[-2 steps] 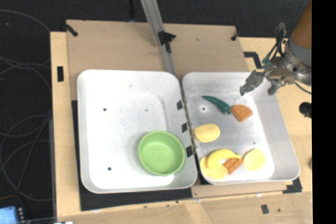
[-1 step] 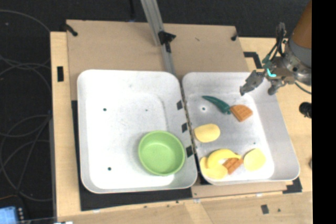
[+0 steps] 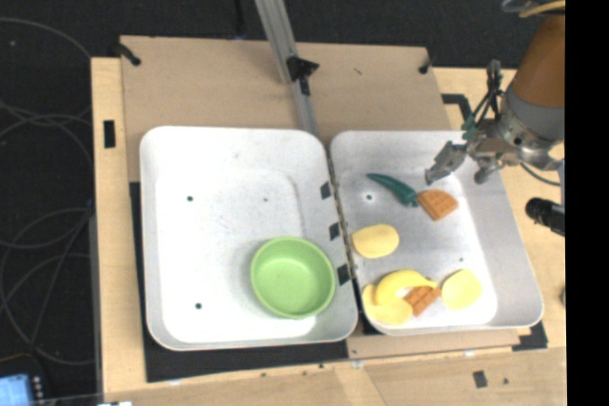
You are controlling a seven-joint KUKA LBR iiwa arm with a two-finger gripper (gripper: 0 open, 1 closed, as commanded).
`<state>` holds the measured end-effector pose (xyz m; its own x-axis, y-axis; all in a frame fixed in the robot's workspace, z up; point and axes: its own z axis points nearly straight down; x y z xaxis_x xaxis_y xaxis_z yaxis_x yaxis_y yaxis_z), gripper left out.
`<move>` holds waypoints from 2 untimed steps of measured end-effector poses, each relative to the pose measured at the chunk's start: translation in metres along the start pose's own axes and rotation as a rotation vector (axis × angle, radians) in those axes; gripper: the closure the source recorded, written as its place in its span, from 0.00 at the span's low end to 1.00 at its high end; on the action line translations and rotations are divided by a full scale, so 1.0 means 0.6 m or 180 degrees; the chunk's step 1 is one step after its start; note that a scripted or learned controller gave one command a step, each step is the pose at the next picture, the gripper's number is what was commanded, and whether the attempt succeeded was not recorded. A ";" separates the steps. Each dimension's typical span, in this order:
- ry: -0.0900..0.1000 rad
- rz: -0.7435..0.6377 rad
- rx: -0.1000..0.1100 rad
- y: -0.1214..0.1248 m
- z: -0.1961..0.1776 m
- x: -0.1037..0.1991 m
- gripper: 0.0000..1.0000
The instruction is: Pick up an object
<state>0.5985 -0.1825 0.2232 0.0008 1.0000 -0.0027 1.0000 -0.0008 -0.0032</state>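
Here, seen from above, my gripper [image 3: 463, 164] hangs with jaws spread and holding nothing, over the right bin [image 3: 495, 233], which holds a teal tool [image 3: 392, 188], an orange wedge [image 3: 438, 203] and yellow pieces [image 3: 376, 241]. The left bin [image 3: 219, 195] holds a green bowl [image 3: 293, 276].

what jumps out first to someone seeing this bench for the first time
The bright green bowl draws the eye first, sitting alone at the near right corner of the left bin. Next come the yellow pieces clustered along the near side of the right bin, with a teal tool and an orange piece above them. The open gripper hovers over that bin's far right part.
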 end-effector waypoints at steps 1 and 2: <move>0.0003 0.0000 0.0007 0.001 0.105 -0.006 0.00; -0.0013 0.0001 -0.0028 0.003 0.187 -0.010 0.00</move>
<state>0.6001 -0.1890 0.1110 0.0011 1.0000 -0.0068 1.0000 -0.0011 0.0054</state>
